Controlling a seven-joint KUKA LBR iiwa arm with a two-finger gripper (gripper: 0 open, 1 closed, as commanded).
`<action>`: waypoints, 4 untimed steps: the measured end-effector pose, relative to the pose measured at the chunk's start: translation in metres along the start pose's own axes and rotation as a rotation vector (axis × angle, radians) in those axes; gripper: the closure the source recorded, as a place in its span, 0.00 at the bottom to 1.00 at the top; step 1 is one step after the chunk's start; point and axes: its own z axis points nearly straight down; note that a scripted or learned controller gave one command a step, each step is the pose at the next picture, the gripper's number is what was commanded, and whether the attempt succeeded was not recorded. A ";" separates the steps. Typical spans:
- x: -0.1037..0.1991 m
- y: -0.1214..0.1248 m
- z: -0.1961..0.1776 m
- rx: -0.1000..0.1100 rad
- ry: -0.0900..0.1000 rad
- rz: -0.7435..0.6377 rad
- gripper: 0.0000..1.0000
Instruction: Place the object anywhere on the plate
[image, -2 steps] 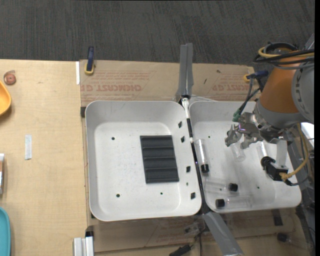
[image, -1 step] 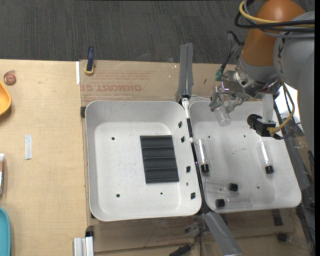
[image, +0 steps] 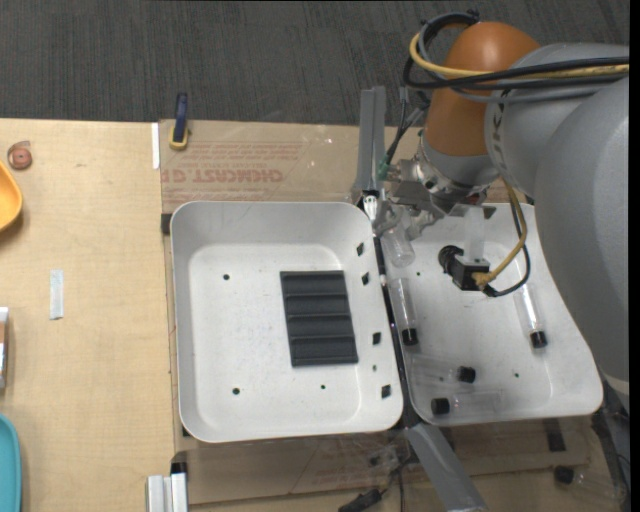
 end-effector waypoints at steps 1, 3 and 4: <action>0.047 0.017 -0.063 -0.003 0.000 -0.242 1.00; 0.185 -0.006 -0.081 -0.004 0.000 -0.667 1.00; 0.197 0.009 -0.026 -0.002 0.001 -0.536 1.00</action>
